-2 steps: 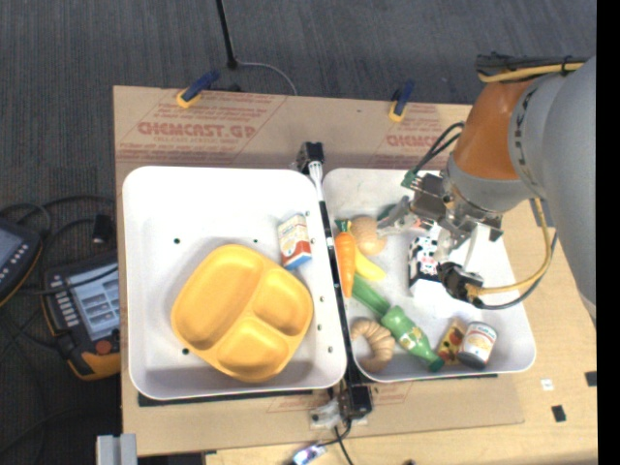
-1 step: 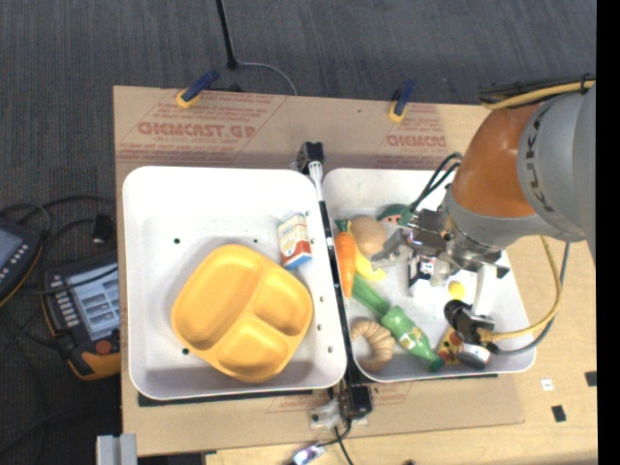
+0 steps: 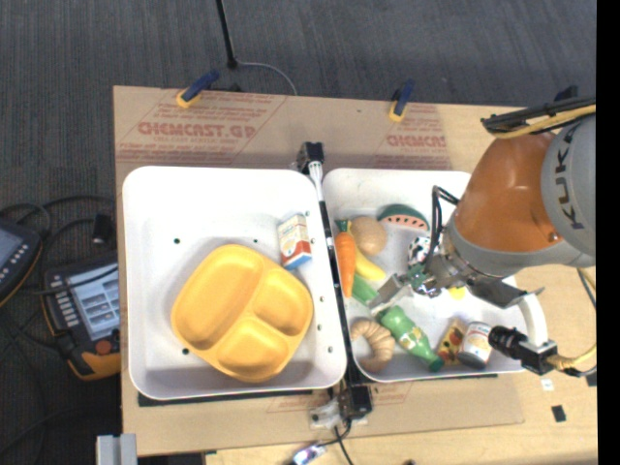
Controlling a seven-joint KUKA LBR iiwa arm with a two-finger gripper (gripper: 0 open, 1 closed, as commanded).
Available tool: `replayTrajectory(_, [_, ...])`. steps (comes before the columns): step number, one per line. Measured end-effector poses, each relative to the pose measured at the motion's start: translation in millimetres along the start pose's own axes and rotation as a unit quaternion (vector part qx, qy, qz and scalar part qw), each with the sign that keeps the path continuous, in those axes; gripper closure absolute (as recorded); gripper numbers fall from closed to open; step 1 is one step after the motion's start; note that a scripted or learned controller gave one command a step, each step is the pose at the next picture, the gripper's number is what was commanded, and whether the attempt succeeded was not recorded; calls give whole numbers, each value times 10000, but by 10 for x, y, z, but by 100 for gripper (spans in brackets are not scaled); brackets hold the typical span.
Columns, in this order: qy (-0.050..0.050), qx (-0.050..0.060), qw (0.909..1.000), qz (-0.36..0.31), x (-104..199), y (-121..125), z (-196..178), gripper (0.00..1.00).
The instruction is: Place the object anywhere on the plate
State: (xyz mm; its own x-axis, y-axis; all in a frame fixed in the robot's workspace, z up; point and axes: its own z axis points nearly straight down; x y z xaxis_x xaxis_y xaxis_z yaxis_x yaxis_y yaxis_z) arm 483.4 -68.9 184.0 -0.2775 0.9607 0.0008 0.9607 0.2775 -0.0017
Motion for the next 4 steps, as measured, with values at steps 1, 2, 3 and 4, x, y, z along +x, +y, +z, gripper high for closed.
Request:
replayTrajectory(1, [-1,-1,10000,2,0,4,-95,100])
replayTrajectory(2, [-5,-7,9992,-396,894,421,-323,100])
replayTrajectory(3, [-5,-6,9987,-512,1728,576,-805,100])
replayTrajectory(4, [-6,-5,9987,-510,1725,575,-804,0])
